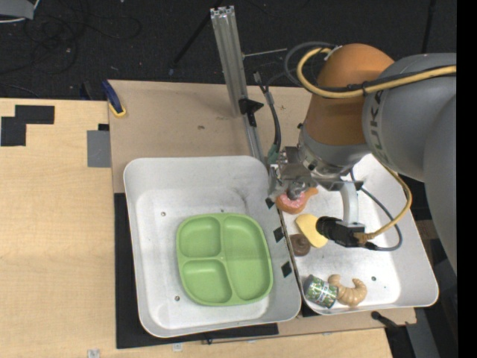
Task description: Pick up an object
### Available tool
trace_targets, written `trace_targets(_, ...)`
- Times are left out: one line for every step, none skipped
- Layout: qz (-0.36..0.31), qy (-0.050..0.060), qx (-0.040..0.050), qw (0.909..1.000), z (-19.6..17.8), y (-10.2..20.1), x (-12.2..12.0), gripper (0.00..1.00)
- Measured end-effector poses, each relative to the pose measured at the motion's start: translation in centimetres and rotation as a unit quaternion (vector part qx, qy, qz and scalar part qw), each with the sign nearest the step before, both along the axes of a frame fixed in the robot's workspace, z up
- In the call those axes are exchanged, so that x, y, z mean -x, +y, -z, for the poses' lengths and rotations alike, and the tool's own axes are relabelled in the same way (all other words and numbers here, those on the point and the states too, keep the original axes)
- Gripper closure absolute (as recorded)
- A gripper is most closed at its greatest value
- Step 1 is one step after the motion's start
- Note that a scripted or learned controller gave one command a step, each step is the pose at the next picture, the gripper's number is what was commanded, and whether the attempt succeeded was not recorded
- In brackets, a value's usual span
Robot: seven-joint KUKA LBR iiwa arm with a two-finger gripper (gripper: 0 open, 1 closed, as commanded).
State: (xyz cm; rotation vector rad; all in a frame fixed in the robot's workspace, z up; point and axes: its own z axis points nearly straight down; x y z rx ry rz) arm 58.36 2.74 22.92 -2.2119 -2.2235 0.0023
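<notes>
My arm (373,118) reaches in from the right over the 2 bins. The left bin (149,192) carries a green tray (223,259) with 3 sections, lying toward its front right corner. The right bin (406,274) has a croissant (352,290) and a can (321,291) touching at its front edge, a yellow piece (311,229) and a brown disc (299,245) near its left wall. My gripper (294,189) is low at that bin's back left corner, right over a pink donut (295,199); I cannot tell how my jaws stand.
</notes>
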Motion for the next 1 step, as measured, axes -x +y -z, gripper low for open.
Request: trace_targets(0.0, 0.001, 0.0003, 1.0, 0.02, 4.95, 0.74, 1.0)
